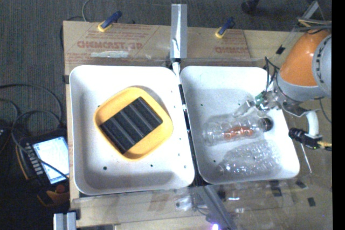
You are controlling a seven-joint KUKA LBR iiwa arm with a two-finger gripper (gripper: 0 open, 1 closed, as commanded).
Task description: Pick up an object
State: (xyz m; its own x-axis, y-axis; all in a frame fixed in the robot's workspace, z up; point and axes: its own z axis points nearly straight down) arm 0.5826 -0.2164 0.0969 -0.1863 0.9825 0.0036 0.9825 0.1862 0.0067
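We cannot tell how the fingers stand: the gripper (257, 103) shows as a pale, partly see-through shape low over the right bin (215, 81), and its tips blur into the plastic beneath. It sits at the bin's right side, just above the capped end of a clear bottle (236, 131). We cannot tell whether it touches the bottle.

The bottle lies on its side across the middle of the bin, with an orange-red patch inside and a dark cap toward the right. A second bottle (250, 159), clear and crumpled, lies just in front of it, near the bin's front right corner.

Behind the gripper we note the arm (304, 70) with its orange band, over the bin's right rim.

The left bin (86, 169) holds a yellow tray (134, 122) with a black ribbed insert, turned at an angle. Two clamps (109, 20) sit on the board behind the bins.
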